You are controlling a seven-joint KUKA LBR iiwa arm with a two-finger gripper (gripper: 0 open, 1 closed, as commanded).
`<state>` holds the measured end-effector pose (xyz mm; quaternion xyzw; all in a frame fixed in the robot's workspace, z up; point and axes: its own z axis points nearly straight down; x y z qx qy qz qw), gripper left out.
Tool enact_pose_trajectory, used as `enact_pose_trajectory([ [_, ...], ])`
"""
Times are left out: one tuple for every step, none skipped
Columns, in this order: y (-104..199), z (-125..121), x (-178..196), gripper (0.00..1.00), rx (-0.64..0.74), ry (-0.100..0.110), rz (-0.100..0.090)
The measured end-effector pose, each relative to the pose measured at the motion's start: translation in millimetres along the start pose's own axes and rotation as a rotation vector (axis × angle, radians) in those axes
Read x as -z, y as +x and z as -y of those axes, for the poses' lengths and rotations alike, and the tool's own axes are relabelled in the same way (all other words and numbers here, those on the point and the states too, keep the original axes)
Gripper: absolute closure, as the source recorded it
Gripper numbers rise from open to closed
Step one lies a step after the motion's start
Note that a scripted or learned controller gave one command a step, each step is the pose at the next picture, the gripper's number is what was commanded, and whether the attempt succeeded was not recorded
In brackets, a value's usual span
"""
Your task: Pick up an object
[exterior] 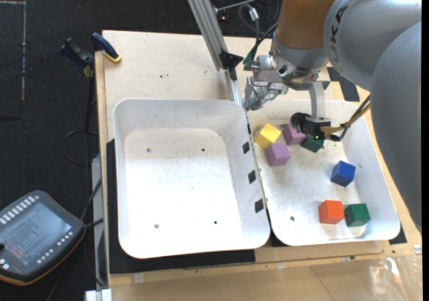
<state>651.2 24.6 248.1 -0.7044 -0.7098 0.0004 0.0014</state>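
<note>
The scene is lit evenly and brightly from above — the white bins (181, 172) are rendered almost washed out, with a mild sheen along their rims. Soft, short shadows are cast beside the blocks (342, 173). The dark floor (47, 58) around the bench (161, 65) is left murky. Slight softness is seen throughout, and the arm (375, 25) nearest the lens is blurred.

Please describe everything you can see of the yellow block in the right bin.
The yellow block is a small cube with plain, matte faces, lying slightly turned near the upper left of the right bin, close to the wall between the bins. A purple block lies against its lower side. The gripper hangs above it, apart from it.
</note>
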Motion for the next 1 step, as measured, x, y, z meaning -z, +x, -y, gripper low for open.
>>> enact_pose_trajectory([
  [58.6,-1.8,-14.6,1.00,0.001,-0.001,0.000],
])
